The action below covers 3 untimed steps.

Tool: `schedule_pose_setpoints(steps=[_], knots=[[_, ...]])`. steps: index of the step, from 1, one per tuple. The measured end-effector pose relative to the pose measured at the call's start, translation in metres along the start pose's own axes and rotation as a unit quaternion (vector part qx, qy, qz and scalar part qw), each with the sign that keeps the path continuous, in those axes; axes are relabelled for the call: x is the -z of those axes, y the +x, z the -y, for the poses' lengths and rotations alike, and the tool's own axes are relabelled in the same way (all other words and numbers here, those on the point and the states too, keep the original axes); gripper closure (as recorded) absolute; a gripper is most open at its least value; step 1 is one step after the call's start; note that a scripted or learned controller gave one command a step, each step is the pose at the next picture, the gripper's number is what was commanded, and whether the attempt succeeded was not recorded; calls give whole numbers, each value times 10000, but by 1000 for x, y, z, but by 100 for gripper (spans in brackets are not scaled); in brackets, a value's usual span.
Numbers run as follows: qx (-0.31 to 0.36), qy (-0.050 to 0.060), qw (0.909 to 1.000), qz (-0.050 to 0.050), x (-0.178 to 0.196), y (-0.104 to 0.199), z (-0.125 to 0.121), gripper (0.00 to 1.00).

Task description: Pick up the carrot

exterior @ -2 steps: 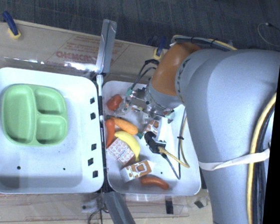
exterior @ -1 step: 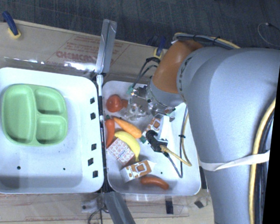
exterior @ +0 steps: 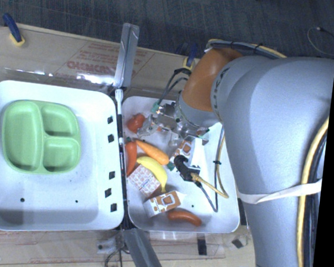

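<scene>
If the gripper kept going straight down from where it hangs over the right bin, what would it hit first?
Probably the carrot, lying just below and left of the gripper in the right bin. Depth is hard to judge from this slanted view, so it could land on the bin floor beside it instead.

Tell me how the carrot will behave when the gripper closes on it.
The carrot looks like smooth, tapered toy food, so it may slip out toward its thin end. Being round, it could roll against the banana if nudged. It probably stays stiff and light.

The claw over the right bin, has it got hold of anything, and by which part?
Cannot be told. The claw hangs low in the right bin just above the carrot, and nothing shows between its tips.
</scene>
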<state>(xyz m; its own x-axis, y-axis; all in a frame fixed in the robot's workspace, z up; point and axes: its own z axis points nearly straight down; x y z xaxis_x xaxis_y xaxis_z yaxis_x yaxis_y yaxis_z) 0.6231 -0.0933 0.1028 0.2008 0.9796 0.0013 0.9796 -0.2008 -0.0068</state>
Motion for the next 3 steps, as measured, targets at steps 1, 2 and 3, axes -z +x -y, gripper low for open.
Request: schedule_pose_setpoints(steps=[1,2,3], knots=[[20,9,10000,-2,10,1,0,100],[341,-28,9994,7,90,4,-3,100],[342,-21,9994,6,89,5,-3,0]])
